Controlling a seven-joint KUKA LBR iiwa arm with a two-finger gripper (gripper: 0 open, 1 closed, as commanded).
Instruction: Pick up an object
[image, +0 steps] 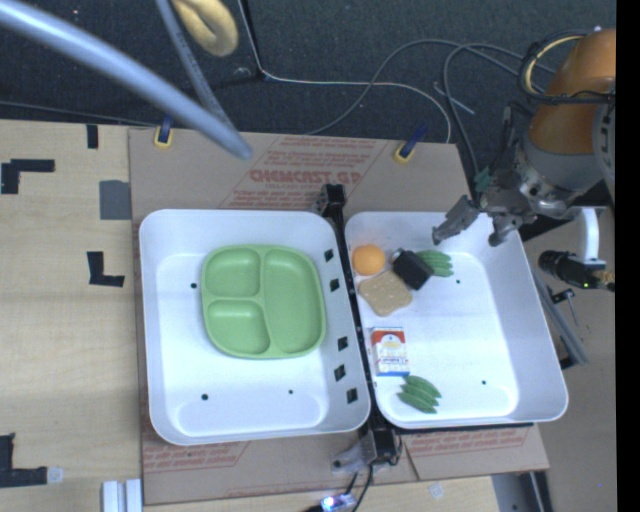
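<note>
The right bin (500, 330) holds an orange ball (369, 260), a tan slice of bread (385, 293), a small black block (411, 270), a green pea pod (437, 263), a red and white carton (389, 351) and a second green pod (420, 393). My gripper (473, 226) hangs over the bin's far right corner, above and to the right of the black block. Its two fingers (448, 226) are spread apart with nothing between them.
The left bin (170, 330) holds a green divided plate (264, 301). A black divider clip strip (345, 300) runs between the bins. Cables (400, 70) lie on the dark surface behind the bench. The grey arm with its orange band (575, 90) enters at upper right.
</note>
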